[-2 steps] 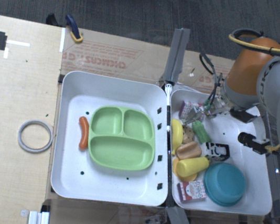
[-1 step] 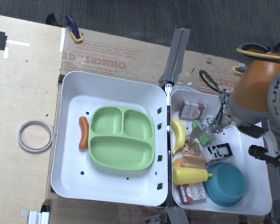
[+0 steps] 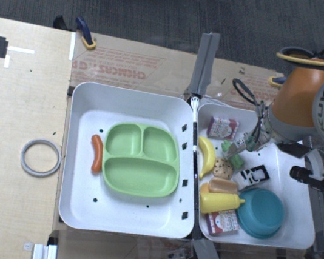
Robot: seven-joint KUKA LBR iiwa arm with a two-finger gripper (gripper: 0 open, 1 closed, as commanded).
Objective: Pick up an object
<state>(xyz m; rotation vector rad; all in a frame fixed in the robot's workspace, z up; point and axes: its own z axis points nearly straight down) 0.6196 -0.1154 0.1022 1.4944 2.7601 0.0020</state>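
Camera view, from the teal bowl back: a yellow mustard bottle lies lengthwise left of it, a cookie beyond, then the gripper over a small green object, jaw state indiscernible.

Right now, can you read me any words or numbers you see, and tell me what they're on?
Brown cardboard sheet under the bins: red printed lettering, seen upside down and too blurred to read.
Small pink and white packet in the right bin: a label, too small to read.
Small red and white packet by the teal bowl: print too small to read.
Nothing else shows any writing.
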